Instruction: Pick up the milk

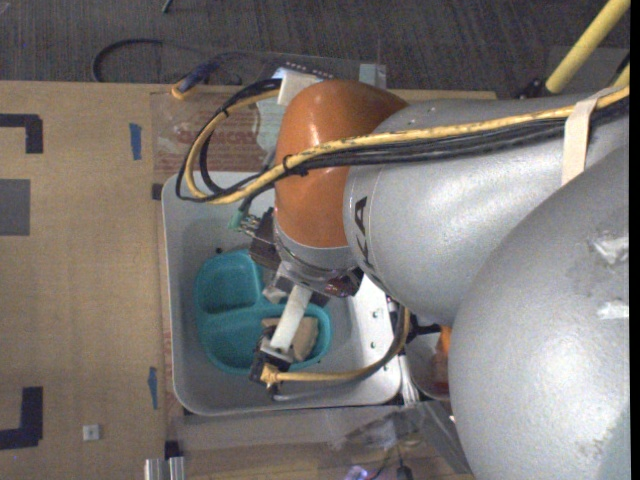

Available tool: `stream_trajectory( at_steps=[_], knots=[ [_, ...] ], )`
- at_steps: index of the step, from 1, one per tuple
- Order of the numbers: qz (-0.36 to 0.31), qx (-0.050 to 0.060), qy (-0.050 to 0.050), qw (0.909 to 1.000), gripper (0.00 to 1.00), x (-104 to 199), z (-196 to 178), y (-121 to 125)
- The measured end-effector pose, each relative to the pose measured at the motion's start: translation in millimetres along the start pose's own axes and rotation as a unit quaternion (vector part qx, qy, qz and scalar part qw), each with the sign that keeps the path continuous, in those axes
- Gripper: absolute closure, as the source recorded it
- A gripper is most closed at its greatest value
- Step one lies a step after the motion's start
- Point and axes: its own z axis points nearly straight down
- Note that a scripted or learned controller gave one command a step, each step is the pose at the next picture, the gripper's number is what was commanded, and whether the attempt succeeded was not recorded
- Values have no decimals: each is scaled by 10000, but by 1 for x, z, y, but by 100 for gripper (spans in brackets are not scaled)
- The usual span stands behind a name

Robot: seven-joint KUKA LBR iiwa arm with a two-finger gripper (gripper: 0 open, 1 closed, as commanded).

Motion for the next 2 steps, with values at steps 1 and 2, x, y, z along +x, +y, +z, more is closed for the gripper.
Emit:
stream_trajectory(
  at_steps=[1, 2],
  knots=[
    [1087, -5, -1, 9941, 100, 0, -55, 0],
    [818, 9, -8, 9966, 100, -6, 3, 3]
  ],
)
